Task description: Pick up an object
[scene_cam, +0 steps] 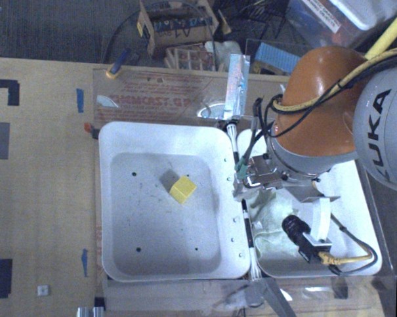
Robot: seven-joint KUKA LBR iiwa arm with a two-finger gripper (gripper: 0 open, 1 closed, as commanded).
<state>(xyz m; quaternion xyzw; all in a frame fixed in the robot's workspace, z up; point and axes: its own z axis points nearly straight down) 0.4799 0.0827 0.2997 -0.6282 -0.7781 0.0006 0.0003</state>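
A yellow block (183, 189) lies alone in the left bin (120, 144), centre frame, while the arm (319, 107) hangs over the right bin (367, 214), its claw's state impossible to tell; reaching left likely comes next.

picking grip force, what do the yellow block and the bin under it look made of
Yellow block: looks like foam or soft plastic, matte, flat faces without shine, though hard to be sure. Bin: likely moulded white plastic, smooth with slight sheen and rounded corners.
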